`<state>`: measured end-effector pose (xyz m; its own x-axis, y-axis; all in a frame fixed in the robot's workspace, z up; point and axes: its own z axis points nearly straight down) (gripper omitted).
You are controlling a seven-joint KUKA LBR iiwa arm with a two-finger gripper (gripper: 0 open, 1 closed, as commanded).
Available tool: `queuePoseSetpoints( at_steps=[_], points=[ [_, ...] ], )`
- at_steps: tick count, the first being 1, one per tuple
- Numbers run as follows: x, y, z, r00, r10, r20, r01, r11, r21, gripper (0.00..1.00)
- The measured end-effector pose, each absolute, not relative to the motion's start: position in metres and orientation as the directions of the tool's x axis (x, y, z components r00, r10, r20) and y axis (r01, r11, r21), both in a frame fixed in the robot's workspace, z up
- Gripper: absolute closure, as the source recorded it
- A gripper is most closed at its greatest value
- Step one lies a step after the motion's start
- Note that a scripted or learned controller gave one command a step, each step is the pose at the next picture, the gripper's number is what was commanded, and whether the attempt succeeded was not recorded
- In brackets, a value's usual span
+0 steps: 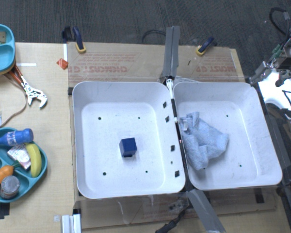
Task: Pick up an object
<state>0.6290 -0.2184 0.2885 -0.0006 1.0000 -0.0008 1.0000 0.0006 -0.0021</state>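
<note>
While a blue cube (128, 147) is seen left of the crumpled grey cloth (202, 141), gripper state cannot be told.

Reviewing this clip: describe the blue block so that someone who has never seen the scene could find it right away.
Two shallow white bins sit side by side on the bench. In the left bin, the blue block rests on the floor a little below the middle. It is a small, dark blue cube with hard edges, unlike the soft, crumpled grey cloth lying in the right bin.

blue cube (128, 146) open all round, grey cloth (202, 139) against divider
</note>
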Motion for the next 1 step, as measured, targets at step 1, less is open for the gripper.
queuePoseSetpoints(
  at_steps=[1],
  points=[
    [0.6084, -0.2224, 0.23, 0.271, 0.963, -0.001, 0.963, -0.271, -0.003, 0.0]
  ],
)
